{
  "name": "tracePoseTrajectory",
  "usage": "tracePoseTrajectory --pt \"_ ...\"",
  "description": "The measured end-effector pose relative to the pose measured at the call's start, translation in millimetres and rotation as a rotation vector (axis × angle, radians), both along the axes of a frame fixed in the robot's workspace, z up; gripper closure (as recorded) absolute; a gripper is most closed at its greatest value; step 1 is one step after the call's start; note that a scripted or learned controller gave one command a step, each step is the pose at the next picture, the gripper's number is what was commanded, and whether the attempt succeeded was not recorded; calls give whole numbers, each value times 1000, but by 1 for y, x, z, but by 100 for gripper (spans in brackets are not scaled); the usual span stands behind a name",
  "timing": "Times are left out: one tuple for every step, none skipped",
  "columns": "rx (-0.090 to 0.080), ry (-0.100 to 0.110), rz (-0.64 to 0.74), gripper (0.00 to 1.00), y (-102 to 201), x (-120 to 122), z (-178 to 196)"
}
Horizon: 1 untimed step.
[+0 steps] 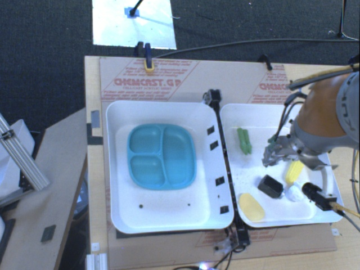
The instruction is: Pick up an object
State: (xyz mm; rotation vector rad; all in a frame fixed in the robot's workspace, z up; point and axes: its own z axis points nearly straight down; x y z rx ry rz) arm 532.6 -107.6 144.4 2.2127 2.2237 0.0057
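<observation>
2 white bins side by side on bench: left bin [121, 207] and right bin [256, 112]. Left bin holds 1 thing, a teal divided plate [162, 156] w/ 3 compartments, lying flat near the bin's middle. Right bin holds 5 loose objs: 1 green stick-shaped piece [244, 140] toward the upper left, 1 black block [270, 186] near centre, 1 pale yellow oval [252, 206] at the lower left, 1 yellow piece [294, 171] just right of the black block, 1 small white obj [293, 193] just below that yellow piece. 1 arm [329, 114], grey w/ orange band, comes in from the right over the right bin. Gripper [270, 156] sits low in that bin, betw. green piece and black block, apart from both; nothing seen betw. its tips, and can't tell whether they're wide or narrow.
</observation>
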Motion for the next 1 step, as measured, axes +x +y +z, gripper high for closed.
tracePoseTrajectory --pt "-1 -1 0 100 4 11 51"
